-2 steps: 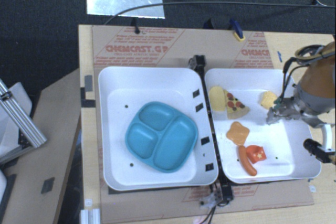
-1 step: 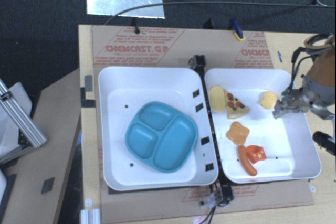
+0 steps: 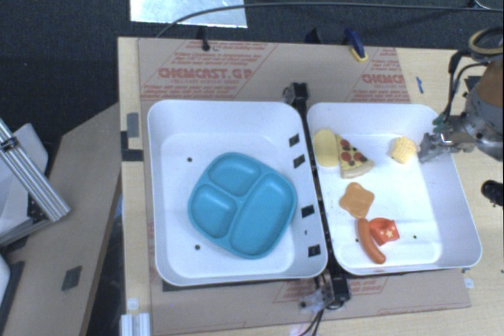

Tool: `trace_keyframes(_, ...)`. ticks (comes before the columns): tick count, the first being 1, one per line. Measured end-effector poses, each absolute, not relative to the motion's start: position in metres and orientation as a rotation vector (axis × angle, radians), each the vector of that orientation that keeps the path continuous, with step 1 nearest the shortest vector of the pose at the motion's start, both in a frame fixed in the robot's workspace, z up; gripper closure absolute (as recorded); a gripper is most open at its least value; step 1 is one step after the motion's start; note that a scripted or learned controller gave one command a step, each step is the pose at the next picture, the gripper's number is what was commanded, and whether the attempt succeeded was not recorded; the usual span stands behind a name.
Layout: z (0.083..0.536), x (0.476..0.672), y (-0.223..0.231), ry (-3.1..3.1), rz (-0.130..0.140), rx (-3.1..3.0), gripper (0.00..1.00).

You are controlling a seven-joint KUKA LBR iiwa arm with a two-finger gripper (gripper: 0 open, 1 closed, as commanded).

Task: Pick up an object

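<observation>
Since the end effector [image 3: 429,145] hangs at the right bin's [image 3: 461,201] far edge, its finger state unreadable, the yellow corn-like piece [image 3: 403,149] lies just leftward.

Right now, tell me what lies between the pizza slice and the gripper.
In the camera view, a small yellow corn piece lies between the pizza slice and the gripper; otherwise bare white bin floor.

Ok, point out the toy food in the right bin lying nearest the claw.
The small yellow piece near the right bin's upper right corner, beside the claw. The pizza slice, orange piece, and sausage lie farther left or lower.
</observation>
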State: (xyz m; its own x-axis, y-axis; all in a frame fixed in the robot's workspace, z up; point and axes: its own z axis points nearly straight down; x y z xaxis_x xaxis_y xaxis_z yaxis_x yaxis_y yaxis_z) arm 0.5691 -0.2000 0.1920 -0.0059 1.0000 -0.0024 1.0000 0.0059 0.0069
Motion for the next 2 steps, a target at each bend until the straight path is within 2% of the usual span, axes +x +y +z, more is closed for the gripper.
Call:
trace_keyframes(1, 0.221, 0.57, -0.2, 2.224, 0.004, 2.212, 1.0)
trace_keyframes(2, 0.231, 0.559, -0.144, 2.232, 0.004, 2.21, 1.0)
